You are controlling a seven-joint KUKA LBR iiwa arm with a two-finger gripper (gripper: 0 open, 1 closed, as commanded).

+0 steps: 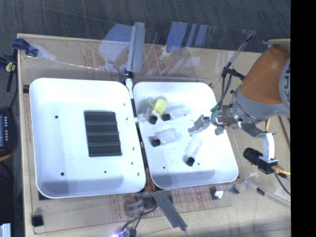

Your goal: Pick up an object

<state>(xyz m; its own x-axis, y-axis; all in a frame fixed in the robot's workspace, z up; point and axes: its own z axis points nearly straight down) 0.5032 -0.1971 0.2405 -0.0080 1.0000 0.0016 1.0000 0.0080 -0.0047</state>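
Observation:
The right bin holds several small bottles. A yellow bottle with a black cap lies near its far left corner, beside a clear bottle. Another clear bottle with a black cap lies at the bin's middle, and a third lies nearer the front. My gripper hangs low over the right half of this bin, just above and to the right of those two clear bottles. Nothing shows as held in it.
The left bin holds a black ribbed rectangular block at its middle. A metal divider bar runs between the bins. Clear plastic sheets lie behind the bins. The arm's orange band rises at the right.

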